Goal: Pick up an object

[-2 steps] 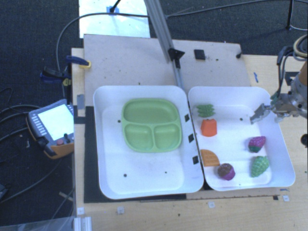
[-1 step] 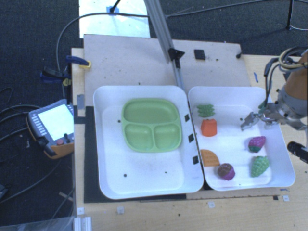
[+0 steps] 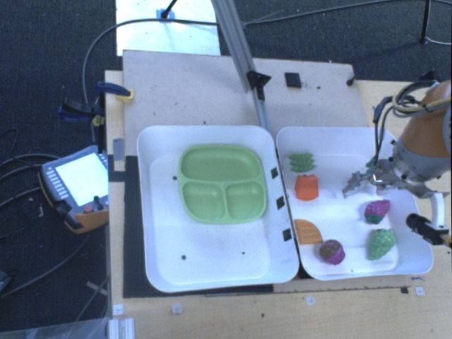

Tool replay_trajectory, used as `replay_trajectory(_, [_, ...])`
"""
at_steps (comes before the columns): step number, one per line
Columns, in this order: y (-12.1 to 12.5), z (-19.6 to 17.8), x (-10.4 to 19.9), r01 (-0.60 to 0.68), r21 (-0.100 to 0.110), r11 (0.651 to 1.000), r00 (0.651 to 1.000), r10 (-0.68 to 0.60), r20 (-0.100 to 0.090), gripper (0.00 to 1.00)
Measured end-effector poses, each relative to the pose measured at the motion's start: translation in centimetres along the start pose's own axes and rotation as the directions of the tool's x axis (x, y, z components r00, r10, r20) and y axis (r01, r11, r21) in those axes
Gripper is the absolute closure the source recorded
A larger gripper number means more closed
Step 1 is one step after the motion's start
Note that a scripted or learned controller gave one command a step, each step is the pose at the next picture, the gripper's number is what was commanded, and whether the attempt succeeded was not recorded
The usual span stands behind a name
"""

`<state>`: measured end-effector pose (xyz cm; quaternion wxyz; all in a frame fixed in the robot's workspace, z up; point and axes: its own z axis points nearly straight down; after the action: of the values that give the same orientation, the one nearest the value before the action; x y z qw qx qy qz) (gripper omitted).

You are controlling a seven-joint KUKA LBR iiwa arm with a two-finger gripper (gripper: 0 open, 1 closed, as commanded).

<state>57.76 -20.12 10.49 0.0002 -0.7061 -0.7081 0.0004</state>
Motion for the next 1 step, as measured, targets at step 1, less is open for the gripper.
replay_trajectory(1, [0.12,-1.37,-0.05,-0.001,-0.005,1.000,1.000,0.001,0.002,1.00])
